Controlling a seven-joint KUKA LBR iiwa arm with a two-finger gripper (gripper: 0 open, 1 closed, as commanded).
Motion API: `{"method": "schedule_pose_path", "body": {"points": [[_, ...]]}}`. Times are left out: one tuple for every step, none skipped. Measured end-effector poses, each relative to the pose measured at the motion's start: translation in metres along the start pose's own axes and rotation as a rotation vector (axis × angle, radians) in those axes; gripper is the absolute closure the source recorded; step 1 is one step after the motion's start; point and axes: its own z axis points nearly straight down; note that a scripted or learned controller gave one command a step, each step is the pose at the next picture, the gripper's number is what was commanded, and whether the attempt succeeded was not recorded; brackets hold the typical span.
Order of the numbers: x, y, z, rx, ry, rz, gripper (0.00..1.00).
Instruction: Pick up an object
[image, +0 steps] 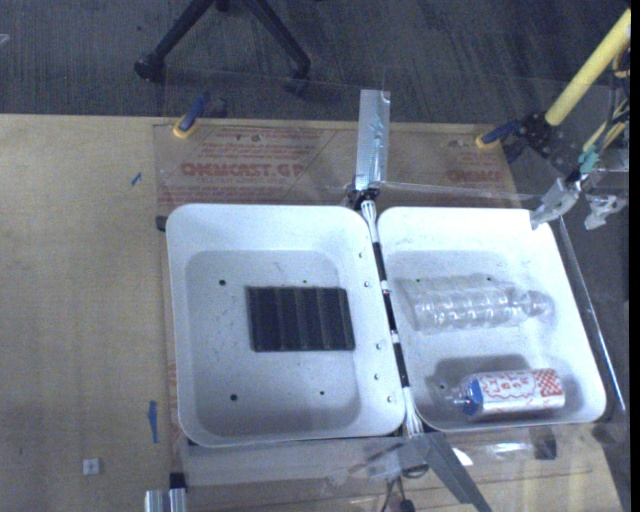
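Gripper (590, 195) sits at the far right corner of the bench, just past the far right corner of the right bin (560, 250), partly cut by the frame edge; can't tell how the jaws stand, too small and cluttered there, nothing visibly between them. A pale pointed part of it reaches toward the bin's rim near that corner. Yellow bar (590, 65) slants up from that area to the top right. Right bin holds two items: clear plastic bottle (480, 303) lying on its side across the middle, cap end toward the bin's right wall, and a red-and-white patterned tube (510, 390) lying on its side along the near edge, dark blue cap end pointing left toward the divider between bins. Bottle and tube are apart, roughly parallel. Both well apart from the gripper. Left bin (200, 250) holds a dark ribbed rectangular tray (300, 318) lying flat at its centre, clear of all four walls. Bins touch side by side along a shared edge. Upright metal bracket (373, 140) stands at the far end of that seam. Clear sheet with reddish lettering (240, 168) lies under the bins at the far edge of the bench, held by an orange-tipped clamp (190, 118) at its far left corner and another clamp (505, 133) at the far right.
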Motion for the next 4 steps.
{"method": "schedule_pose_path", "body": {"points": [[-0.015, -0.038, 0.094, 0.001, 0.0, 0.154, 0.0], [-0.005, -0.067, 0.018, -0.004, -0.002, -0.02, 0.0], [-0.015, -0.041, 0.003, -0.003, -0.002, 0.164, 0.0], [0.013, -0.087, 0.104, 0.001, 0.0, 0.277, 0.0]]}}
